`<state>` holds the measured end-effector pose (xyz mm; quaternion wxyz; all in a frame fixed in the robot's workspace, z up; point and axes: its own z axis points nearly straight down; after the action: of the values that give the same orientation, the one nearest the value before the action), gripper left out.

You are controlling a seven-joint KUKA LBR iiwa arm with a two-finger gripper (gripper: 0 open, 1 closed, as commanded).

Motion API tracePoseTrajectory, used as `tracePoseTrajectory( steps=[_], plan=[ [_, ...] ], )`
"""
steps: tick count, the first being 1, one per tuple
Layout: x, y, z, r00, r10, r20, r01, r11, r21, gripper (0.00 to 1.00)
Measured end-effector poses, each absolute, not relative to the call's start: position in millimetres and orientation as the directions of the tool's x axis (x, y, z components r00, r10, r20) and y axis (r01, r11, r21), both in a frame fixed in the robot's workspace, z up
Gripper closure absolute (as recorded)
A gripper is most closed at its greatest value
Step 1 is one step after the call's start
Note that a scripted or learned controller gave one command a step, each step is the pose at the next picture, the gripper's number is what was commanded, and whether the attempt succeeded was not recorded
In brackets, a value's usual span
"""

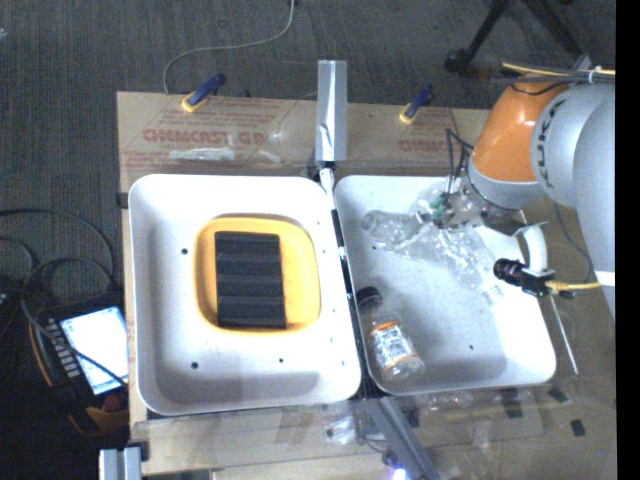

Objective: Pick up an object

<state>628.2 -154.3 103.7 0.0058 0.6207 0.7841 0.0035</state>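
Observation:
A small clear bottle [388, 341] with a black cap and an orange-and-white label lies on its side near the front left of the right bin [500, 363]. A crumpled clear plastic wrapper [430, 239] lies across the back of that bin. The gripper [447, 206] hangs at the bin's back right, right above the wrapper's far end, under the orange wrist band. In the left bin [160, 298] lies a yellow rectangular sponge [258, 274] with a black ribbed top.
A metal post [331, 118] stands behind the seam between the bins. Blue and yellow clamps [202, 91] sit on the cardboard at the back. A black and yellow cable connector [524, 275] hangs over the right bin's right side. A tablet [88, 343] lies on the floor at left.

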Motion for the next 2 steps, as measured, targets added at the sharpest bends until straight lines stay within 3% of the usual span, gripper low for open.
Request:
tracePoseTrajectory(
  steps=[1,2],
  plan=[
    [634.4,-190.9,106.6,-0.228,0.974,0.015,0.974,0.228,0.01,0.0],
    [649.6,-197.4,99.0,-0.307,0.951,0.031,0.952,0.307,0.0,0.0]
  ],
)
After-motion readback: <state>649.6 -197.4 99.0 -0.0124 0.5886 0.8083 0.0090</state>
